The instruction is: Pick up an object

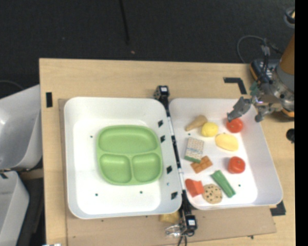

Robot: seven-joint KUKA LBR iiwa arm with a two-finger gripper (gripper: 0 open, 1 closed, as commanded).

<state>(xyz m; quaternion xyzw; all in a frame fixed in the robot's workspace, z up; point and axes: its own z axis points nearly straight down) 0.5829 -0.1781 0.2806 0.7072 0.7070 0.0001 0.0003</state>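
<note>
Approach step, by the look of it. Pincer (249,109) hangs over the far right corner of the right bin (267,152), fingers spread wide, nothing between them. One grey finger (239,106) points down just above a red tomato (235,125); the other sits to the right of it, nearer the bin's edge.

Landmark: that upper tomato.
- Yellow ball (209,129) left of it, tan cone (196,123) further left.
- Yellow lump (226,141) just below it.
- Second tomato (236,164) well below.
- Cracker (194,148), orange block (201,164), green stick (223,183), cookie (212,193) and red wedge (194,187) lower left, toward the near edge.

Left bin (77,188) carries a green divided plate (129,154), well apart from the arm.

Judgement: upper tomato is the likely target, being nearest the fingers. Nothing is grasped yet. Next move calls for centring the open fingers over the tomato, descending so they straddle it, then closing. Round shape may roll or squirt sideways; bin wall close on the right leaves little room.
</note>
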